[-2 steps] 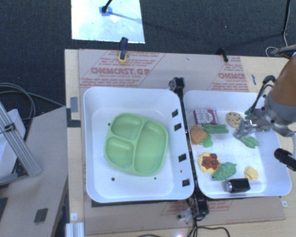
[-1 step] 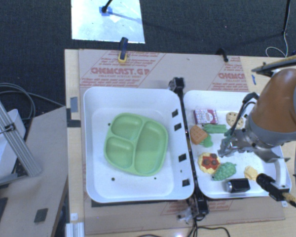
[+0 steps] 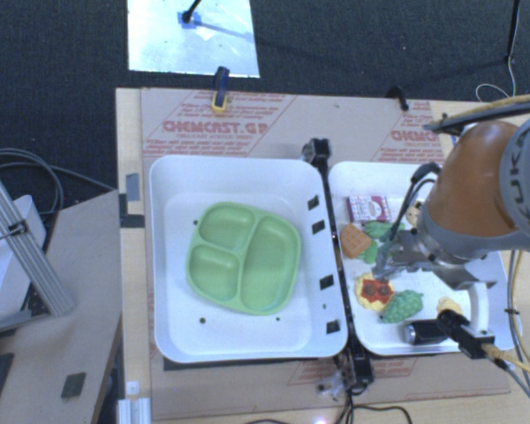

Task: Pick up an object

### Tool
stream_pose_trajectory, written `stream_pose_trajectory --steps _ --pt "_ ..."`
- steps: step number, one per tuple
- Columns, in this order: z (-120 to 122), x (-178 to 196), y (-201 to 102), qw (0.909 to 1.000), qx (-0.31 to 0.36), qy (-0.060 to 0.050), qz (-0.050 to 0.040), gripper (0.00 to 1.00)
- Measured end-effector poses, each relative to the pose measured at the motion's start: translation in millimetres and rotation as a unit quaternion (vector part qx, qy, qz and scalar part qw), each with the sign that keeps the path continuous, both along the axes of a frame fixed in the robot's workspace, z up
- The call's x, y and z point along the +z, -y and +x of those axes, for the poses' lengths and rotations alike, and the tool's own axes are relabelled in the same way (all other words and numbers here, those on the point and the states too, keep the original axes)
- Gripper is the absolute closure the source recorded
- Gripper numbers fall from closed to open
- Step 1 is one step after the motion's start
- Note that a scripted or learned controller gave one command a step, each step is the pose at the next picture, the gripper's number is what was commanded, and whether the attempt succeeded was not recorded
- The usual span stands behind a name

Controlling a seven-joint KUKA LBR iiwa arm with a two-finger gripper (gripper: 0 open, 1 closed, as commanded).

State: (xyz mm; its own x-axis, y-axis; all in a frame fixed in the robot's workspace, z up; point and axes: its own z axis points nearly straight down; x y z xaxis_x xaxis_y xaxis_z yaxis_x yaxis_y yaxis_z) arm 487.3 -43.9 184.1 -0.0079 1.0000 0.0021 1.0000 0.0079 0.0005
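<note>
My gripper (image 3: 388, 261) hangs low over the middle of the right bin (image 3: 346, 177), reached in from the right under the orange-banded wrist. Just below it lies a yellow and red pizza slice (image 3: 373, 291), with a green leafy piece (image 3: 403, 305) to that slice's right. An orange waffle-like piece (image 3: 354, 240) and a small green item (image 3: 377, 230) lie just left of and above the gripper. A red and white box (image 3: 368, 208) sits toward the back of the bin. A small yellow piece (image 3: 448, 306) lies partly hidden under the arm.
The left bin (image 3: 172, 325) holds a green divided plate (image 3: 244, 256). A black-clipped divider (image 3: 328, 237) runs between the two bins. The arm covers the right half of the right bin.
</note>
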Motion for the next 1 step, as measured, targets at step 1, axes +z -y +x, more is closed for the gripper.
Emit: stream_pose_trajectory --steps 1 --pt "-0.1 0.1 2.6 1.0 -0.003 0.0 -0.0008 0.0"
